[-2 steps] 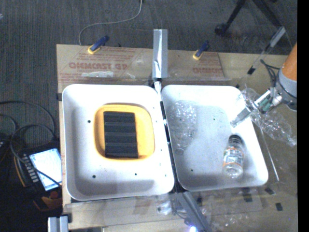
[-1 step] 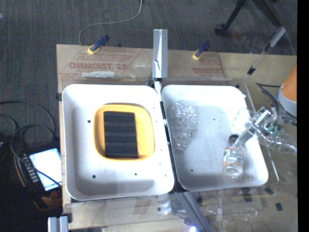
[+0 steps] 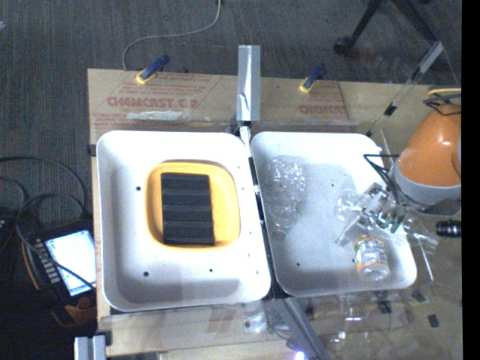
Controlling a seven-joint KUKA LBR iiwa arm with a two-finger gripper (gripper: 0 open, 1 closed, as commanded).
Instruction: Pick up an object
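the claw [image 3: 373,210] hangs low over the right bin [image 3: 315,272], near that bin's right wall, with the grey arm and its orange band [image 3: 433,152] rising behind it toward the right edge of the view. the end of the claw is a tangle of clear and metallic parts against the white floor, and whether it is spread or pressed together cannot be told from this slant – nothing can be confirmed between its tips. just below the claw, toward the front of the same bin, lies a small clear bottle [image 3: 371,256] with an orange-brown label, on its side and apart from the claw. to the claw's left, across the bin floor, sits a crumpled clear plastic piece [image 3: 286,188], close to the divider between the bins. well to the left of the claw, in the left bin [image 3: 120,261], rests a yellow tray [image 3: 229,201] carrying a black ribbed block [image 3: 187,208] – squarely inside the tray's rim. beyond the bins, two blue-and-yellow clamps [image 3: 152,69] grip the far edge of the bench board.
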